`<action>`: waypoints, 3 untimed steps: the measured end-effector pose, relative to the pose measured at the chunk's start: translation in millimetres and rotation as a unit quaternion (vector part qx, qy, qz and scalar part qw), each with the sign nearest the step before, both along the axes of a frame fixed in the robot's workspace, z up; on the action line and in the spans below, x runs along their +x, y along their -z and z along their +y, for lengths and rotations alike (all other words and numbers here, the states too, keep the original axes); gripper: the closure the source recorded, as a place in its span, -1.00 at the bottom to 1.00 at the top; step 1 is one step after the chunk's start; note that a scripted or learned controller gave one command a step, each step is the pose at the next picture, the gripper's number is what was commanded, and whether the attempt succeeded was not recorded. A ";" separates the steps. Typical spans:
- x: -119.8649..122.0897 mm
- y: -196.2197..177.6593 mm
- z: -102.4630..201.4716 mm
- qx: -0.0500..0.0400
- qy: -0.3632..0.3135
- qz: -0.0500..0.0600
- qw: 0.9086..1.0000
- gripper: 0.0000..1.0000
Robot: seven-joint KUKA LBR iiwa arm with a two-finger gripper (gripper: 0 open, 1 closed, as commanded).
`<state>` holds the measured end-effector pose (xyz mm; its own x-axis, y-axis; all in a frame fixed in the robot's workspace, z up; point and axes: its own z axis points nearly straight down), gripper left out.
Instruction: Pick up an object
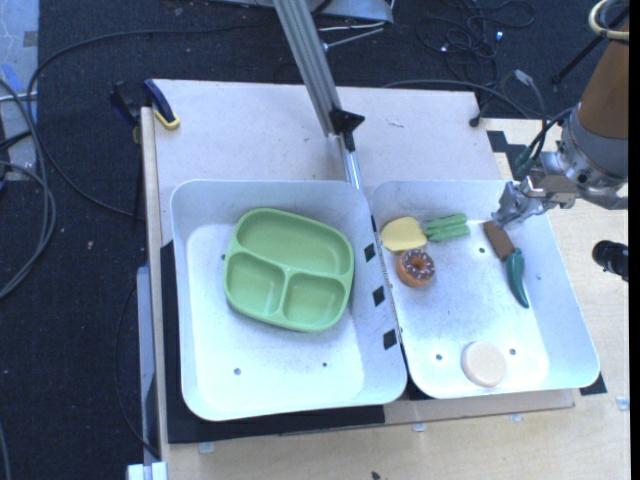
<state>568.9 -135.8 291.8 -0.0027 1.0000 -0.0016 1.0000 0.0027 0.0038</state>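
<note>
The right bin [560,308] holds several small objects. A yellow piece [402,233] lies at its upper left beside a light green stalk [446,228]. Just below them sits a brown doughnut with pink icing [416,267]. A brown block [497,239] and a dark green pepper-like piece [517,275] lie end to end at the upper right. Near the front edge rests a beige round disc [484,363]. My gripper [510,210] hangs over the bin's upper right part, just above the brown block's far end, and I see nothing held in it.
The left bin [200,368] carries a light green divided plate [289,269]. A slanted metal pole [312,53] reaches down to the bins' shared back edge. Black clips [380,293] line the divider between the bins. Cables lie on the dark floor around the bench.
</note>
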 end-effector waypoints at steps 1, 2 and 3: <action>1.4 17.5 53.2 0.001 -0.002 0.003 1.000 1.00; 2.5 32.5 104.9 0.001 -0.001 0.002 1.000 1.00; -14.9 34.7 160.3 0.002 -0.003 0.003 1.000 1.00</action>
<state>553.9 24.6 257.2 -0.0080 1.0000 0.0015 1.0000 0.0080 -0.0024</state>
